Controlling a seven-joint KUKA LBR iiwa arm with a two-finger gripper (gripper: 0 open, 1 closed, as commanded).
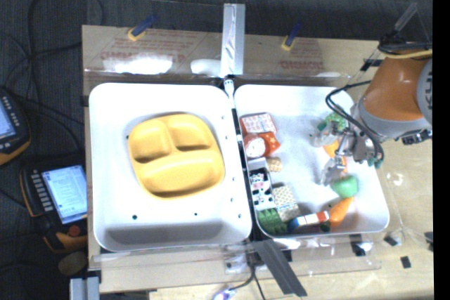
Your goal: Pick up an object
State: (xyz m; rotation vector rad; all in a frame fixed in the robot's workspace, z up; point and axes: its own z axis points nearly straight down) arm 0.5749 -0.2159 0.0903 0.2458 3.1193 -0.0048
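Beside the fingers (336, 166), whose state I cannot tell, lies a round green toy (345, 186).

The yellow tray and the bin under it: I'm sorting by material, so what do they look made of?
The yellow tray looks like moulded plastic, smooth and slightly glossy, with rounded pressed compartments. The left bin also seems plastic: white, one piece, with soft rounded corners and a faint sheen.
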